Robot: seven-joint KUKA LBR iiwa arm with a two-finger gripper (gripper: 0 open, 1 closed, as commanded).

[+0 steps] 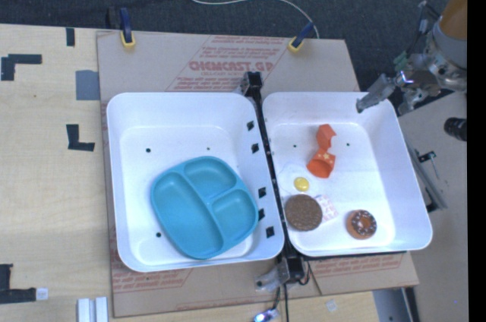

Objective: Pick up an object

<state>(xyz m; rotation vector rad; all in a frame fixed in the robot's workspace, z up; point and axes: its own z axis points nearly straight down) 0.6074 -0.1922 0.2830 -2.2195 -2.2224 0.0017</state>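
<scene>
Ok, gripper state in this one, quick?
Gripper: above the right bin's far right corner, nothing seen between its fingers; open or shut cannot be told.

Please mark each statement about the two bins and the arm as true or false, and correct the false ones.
1. The blue divided plate lies in the left bin. True.
2. The orange object lies in the left bin. False: it is in the right bin, toward its far side.
3. The gripper holds the donut. False: the donut rests on the floor of the right bin near the front edge, and the gripper is above that bin's far right corner.
4. The brown round cookie lies near the divider between the bins. True.
5. The small yellow piece sits on the blue plate. False: it is in the right bin, just above the cookie.
</scene>
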